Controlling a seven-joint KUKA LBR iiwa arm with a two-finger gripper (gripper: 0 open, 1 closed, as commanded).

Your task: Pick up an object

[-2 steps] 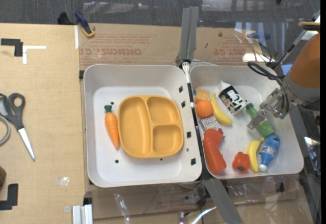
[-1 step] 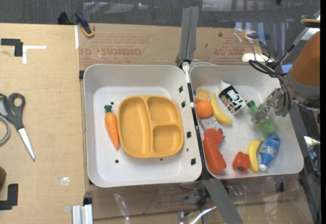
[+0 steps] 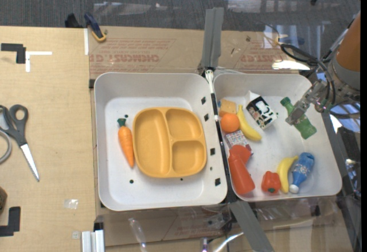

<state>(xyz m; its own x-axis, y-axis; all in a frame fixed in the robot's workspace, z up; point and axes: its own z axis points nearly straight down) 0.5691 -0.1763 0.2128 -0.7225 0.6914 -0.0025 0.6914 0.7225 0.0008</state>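
A pair of scissors [image 3: 20, 136] lies on the bench at the far left. The left bin [image 3: 103, 148] holds a toy carrot [image 3: 125, 141] beside a yellow divided plate [image 3: 170, 142]. The right bin [image 3: 327, 182] carries the clutter — an orange [image 3: 230, 123], a banana [image 3: 249, 125], a black-and-white carton [image 3: 261, 112], a red bottle [image 3: 241, 172], a red pepper [image 3: 270, 182], a second small banana [image 3: 284, 172], a blue bottle [image 3: 301, 170] and, by the right wall, a green bottle [image 3: 299, 119].

The gripper [image 3: 305, 106] hangs just over that green bottle, seemingly the likeliest thing to be picked. Nothing looks lifted — every object appears to rest on a bin floor, so the grasp and the raise are left to do. Whether the pincer is spread or pinching I cannot tell; it blurs into the bottle, and the arm is cut off at the right edge.
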